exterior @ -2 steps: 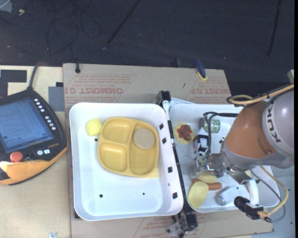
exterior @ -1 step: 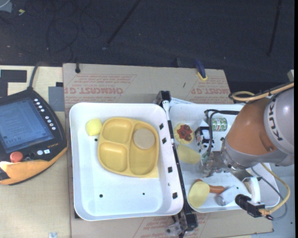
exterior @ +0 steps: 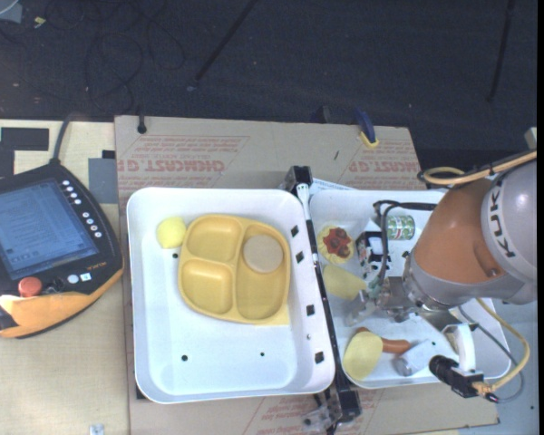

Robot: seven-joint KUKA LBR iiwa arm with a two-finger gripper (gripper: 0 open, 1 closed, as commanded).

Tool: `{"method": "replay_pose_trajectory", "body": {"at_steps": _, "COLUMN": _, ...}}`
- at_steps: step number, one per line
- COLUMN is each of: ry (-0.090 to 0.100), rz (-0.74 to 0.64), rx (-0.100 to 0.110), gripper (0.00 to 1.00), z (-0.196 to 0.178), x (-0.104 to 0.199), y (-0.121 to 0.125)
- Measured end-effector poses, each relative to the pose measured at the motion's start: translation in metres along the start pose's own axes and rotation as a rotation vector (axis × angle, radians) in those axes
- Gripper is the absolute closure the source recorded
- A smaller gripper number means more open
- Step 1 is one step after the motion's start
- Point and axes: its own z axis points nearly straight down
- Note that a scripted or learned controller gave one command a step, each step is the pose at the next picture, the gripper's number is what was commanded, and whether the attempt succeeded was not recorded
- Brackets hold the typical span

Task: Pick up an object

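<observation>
My gripper [exterior: 377, 299] hangs low over the middle of the right bin [exterior: 344, 198], below the grey arm with its orange band [exterior: 453, 243]. Right beside it on the left lies a pale yellow object [exterior: 341, 283]. A yellow piece with a red pattern [exterior: 335, 241] lies further back, and a small green and silver can [exterior: 399, 227] sits near the bin's back. In front of the gripper are a round yellow object [exterior: 363, 353], a thin orange piece [exterior: 397, 344] and a small grey piece [exterior: 404, 366]. The arm hides the bin's right part.
The left bin [exterior: 218, 370] holds a yellow divided plate [exterior: 208, 288] and a small yellow ball [exterior: 170, 233] at its back left. A teach pendant [exterior: 41, 243] lies on the bench to the left. A black divider [exterior: 310, 279] runs between the bins.
</observation>
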Motion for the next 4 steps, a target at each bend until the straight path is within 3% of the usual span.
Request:
{"method": "replay_pose_trajectory", "body": {"at_steps": 1, "ry": -0.006, "rz": -0.006, "rx": 0.002, "gripper": 0.00, "z": 0.011, "x": -0.004, "y": 0.035}}
{"method": "replay_pose_trajectory", "body": {"at_steps": 3, "ry": -0.005, "rz": -0.005, "rx": 0.011, "gripper": 0.00, "z": 0.012, "x": -0.027, "y": 0.145}}
{"method": "replay_pose_trajectory", "body": {"at_steps": 4, "ry": -0.007, "rz": -0.004, "rx": 0.004, "gripper": 0.00, "z": 0.012, "x": -0.042, "y": 0.144}}
